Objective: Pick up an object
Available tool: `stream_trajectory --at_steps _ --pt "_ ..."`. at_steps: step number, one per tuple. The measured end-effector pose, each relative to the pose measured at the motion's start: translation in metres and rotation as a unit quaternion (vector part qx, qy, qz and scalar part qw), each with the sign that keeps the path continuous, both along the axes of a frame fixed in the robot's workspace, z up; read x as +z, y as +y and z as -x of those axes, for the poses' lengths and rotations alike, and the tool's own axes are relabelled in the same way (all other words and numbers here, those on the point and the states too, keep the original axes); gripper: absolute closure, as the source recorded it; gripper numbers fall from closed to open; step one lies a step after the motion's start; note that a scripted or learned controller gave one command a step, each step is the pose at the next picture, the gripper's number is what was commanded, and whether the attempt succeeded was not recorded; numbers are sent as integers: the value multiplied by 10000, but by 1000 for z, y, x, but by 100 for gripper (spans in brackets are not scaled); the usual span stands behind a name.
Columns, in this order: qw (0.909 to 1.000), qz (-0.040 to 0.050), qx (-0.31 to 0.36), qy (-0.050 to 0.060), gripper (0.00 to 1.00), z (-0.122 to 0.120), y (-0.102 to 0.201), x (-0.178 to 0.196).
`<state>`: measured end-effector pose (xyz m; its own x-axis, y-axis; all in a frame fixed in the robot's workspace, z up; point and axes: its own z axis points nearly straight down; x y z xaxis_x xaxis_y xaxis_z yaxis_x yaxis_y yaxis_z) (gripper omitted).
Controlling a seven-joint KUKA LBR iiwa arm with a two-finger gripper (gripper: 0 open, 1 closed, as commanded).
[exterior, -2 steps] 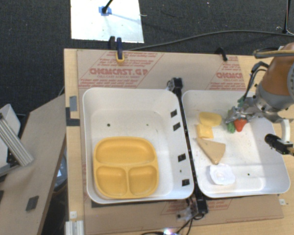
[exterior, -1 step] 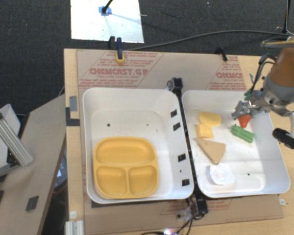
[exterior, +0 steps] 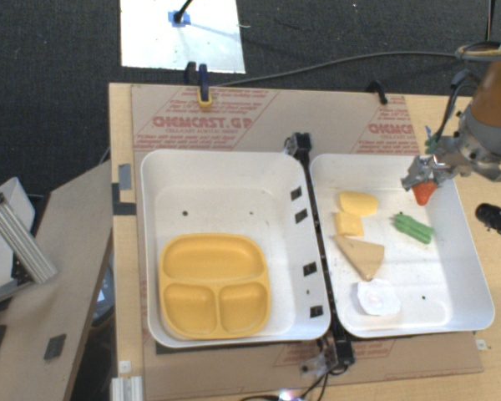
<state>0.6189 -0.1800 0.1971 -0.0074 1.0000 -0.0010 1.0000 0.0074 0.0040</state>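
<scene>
Two white bins were seen side by side on the bench. A yellow divided plate (exterior: 215,286) was set in the left bin (exterior: 234,170). Several small toy foods were spread in the right bin (exterior: 472,295): a yellow lump (exterior: 358,203), a yellow block (exterior: 348,224), a tan wedge (exterior: 361,257), a green piece (exterior: 412,228) and a white round piece (exterior: 377,297). The gripper (exterior: 424,184) was held over the far right corner of that bin, and a small orange-red piece (exterior: 424,193) was seen pinched at its tip. The piece was judged to be light, hard and smooth, so it could slip. It was best gripped across its middle.
</scene>
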Motion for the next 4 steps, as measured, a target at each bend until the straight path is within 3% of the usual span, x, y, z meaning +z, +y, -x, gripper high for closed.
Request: stream_trajectory --at_steps 1,3,4 --pt "10000 1 0 -1 100 -1 0 36" --pt "10000 -11 4 24 100 23 88 30" --pt "10000 -15 10 17 100 34 147 38"
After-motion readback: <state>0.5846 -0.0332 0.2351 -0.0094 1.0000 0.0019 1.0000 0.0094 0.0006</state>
